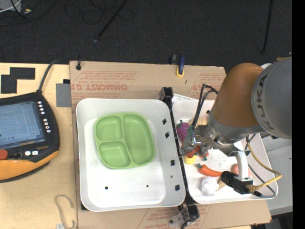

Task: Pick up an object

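The gripper (194, 144), its state impossible to tell under the wrist, hangs above the red piece (191, 152) just right of the bins' divider (174, 147); descend straight, centred, before clamping.

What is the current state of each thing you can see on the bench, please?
Green divided plate: lying flat in the left bin.
Tool: low over the right bin, among small items.
Orange carrot-like piece: lying loose.
White lump: lying loose.
Pendant screen: lit.
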Available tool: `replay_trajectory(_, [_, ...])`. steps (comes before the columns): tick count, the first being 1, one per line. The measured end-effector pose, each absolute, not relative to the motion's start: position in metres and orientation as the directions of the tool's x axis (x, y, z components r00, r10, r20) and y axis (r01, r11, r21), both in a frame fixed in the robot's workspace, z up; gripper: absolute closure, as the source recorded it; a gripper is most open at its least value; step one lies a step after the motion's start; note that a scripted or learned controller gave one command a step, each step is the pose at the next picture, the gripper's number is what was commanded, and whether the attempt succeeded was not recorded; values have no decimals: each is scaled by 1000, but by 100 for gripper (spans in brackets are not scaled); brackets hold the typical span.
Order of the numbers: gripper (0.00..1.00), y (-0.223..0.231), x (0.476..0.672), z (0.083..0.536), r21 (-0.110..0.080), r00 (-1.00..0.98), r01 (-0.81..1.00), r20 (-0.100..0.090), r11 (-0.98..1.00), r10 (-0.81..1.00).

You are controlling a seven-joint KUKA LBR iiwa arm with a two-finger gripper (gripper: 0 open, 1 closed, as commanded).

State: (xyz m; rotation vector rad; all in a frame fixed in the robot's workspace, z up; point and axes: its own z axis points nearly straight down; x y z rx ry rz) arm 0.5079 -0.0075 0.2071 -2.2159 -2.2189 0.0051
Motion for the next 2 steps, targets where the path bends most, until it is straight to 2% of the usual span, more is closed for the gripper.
replay_trajectory(1, [100, 47, 497, 209, -6, -4, 1000, 3, 4, 1000])
replay_trajectory(2, [100, 80, 475, 218, -6, -2, 1000, 2, 2, 1000])
